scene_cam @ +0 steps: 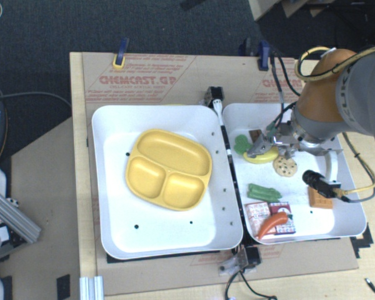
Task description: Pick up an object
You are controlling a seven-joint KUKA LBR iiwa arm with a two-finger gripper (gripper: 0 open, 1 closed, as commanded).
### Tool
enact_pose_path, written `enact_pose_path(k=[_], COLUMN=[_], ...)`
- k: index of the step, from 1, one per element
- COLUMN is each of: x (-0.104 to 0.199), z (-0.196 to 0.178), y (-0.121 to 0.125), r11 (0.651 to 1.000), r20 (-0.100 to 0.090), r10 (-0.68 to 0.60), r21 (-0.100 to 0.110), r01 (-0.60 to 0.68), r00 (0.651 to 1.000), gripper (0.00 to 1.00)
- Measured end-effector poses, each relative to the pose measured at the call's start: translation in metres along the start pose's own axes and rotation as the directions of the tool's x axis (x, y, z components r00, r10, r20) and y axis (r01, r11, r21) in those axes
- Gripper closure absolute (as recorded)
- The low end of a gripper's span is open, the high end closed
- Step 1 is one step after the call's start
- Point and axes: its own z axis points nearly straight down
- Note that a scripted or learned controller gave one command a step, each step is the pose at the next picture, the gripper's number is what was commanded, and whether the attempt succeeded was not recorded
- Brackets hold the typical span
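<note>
So the gripper (267, 144) is down in the right bin (347, 220), hanging right over the banana (260, 158), which lies just at its 6 o'clock, near the bin's upper left part. Honestly can't tell if the fingers are apart or together, they're mostly hidden from this angle, and nothing shows the banana between them.

Around the banana: a green piece (240, 144) touching it at 10 o'clock, a chocolate chip cookie (285, 165) just beside it at 3 o'clock, a green pepper (264, 192) at 6 o'clock, and further down a red chili (274, 223) lying on a small printed packet (257, 210). An orange-brown block (319, 198) sits at 4 o'clock.

The left bin (112, 230) holds a yellow divided plate (169, 169). Both bins sit on a cardboard-covered bench (144, 74), with dark carpet (81, 17) beyond at 12 o'clock.
</note>
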Motion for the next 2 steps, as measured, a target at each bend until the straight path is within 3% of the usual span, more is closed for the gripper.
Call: enact_pose_path(k=[1,2], x=[-0.003,-0.005], z=[-0.014,-0.058], y=[0.003,0.008], r11=[1.0,1.0], r20=[0.01,0.006], r10=[0.001,0.0], r21=[-0.014,0.002], r01=[-0.001,0.0], r00=[1.0,1.0], gripper=[1.0,1.0])
